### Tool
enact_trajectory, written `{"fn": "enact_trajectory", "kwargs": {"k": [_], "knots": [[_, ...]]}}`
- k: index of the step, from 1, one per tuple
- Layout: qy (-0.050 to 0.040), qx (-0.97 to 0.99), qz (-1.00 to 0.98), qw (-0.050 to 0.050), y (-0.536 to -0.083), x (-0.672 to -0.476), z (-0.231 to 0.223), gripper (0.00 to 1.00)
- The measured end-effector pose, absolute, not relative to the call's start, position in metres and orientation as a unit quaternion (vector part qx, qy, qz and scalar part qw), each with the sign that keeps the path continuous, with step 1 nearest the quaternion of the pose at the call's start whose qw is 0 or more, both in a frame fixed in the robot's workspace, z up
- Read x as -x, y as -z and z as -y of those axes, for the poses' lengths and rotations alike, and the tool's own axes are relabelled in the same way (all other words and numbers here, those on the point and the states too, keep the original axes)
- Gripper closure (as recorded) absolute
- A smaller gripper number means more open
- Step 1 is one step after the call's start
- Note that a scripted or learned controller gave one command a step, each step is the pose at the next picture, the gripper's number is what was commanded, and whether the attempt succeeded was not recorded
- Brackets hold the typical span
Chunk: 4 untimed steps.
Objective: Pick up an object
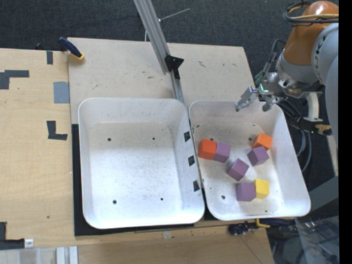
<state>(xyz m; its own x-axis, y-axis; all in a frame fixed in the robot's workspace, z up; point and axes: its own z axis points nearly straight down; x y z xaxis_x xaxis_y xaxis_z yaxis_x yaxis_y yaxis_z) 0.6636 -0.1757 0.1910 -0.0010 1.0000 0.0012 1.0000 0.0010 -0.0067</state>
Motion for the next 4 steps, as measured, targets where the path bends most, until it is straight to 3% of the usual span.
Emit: {"fn": "enact_trajectory", "kwargs": {"k": [1, 3, 4], "knots": [[-0.0012, 0.706, 0.708, 0.000, -0.195, -0.665, 0.176, 0.00], [-0.0023, 0.706, 0.708, 0.002, -0.088, -0.659, 0.179, 0.00], [-0.0013, 0.706, 0.709, 0.000, -0.102, -0.661, 0.179, 1.00]]}}
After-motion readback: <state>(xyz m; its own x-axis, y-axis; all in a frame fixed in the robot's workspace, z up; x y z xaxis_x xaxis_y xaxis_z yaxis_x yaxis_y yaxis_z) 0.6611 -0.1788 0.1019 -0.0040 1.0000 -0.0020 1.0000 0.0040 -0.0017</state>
